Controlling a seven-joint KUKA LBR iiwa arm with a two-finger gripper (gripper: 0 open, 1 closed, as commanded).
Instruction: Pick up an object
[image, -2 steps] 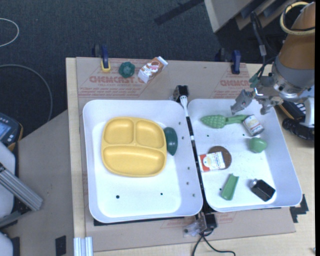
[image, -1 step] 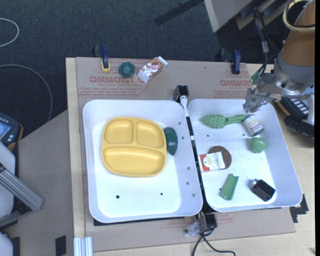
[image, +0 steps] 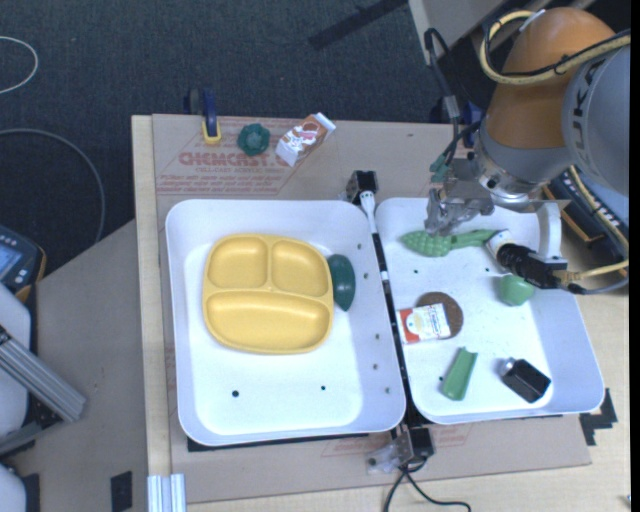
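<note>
Green and knobbly, the long toy (image: 447, 240) lies near the far edge of the right bin (image: 570, 340), and we find the gripper (image: 452, 216) directly over it, its tips at or just above the toy's upper surface. We cannot tell whether the claw is spread or pressed together. In our judgement the grasp needs the fingers straddling the narrow body crosswise, settling fully before closing, then a straight lift. The yellow plate (image: 268, 293) sits in the left bin (image: 200, 380).
</note>
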